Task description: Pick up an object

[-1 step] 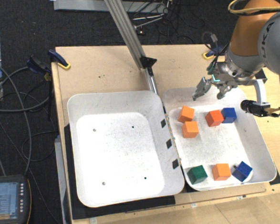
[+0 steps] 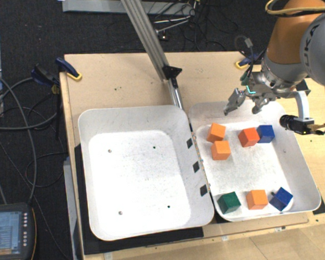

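From the overhead camera, the gripper [image 2: 244,102] hung with fingers spread and nothing between them, over the far edge of the right bin [image 2: 301,167]. Inside that bin lay three orange cubes [image 2: 217,131], a red cube [image 2: 248,137], two blue cubes [image 2: 266,133] and a green cube [image 2: 229,202].

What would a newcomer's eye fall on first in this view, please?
Probably the bright blocks in the right bin: two orange cubes at its upper left, with a red-orange one and a blue one beside them. Above them hangs the open gripper, holding nothing.
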Available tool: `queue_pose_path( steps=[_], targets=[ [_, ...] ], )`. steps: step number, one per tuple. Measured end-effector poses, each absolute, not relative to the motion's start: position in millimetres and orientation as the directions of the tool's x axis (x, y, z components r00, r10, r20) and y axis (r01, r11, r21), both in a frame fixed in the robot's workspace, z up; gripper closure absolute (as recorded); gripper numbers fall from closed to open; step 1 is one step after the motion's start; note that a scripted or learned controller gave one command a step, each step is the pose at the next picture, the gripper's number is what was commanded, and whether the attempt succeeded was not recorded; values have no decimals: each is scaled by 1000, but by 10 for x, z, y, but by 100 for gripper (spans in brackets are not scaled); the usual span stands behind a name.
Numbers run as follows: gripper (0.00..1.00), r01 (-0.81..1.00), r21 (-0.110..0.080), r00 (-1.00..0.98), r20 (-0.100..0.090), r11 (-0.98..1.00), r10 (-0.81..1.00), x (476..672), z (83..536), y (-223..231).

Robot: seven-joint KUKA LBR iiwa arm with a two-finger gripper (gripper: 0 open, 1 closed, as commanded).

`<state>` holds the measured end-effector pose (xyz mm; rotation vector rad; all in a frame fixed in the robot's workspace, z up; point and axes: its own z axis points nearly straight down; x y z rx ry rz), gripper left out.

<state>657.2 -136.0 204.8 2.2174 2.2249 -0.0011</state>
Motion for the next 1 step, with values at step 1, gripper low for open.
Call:
queue_pose_path(
  steps=[1],
  targets=[
    [0,1000,-5,-3,0,3,1000,6629,1432,-1367]
  ],
)
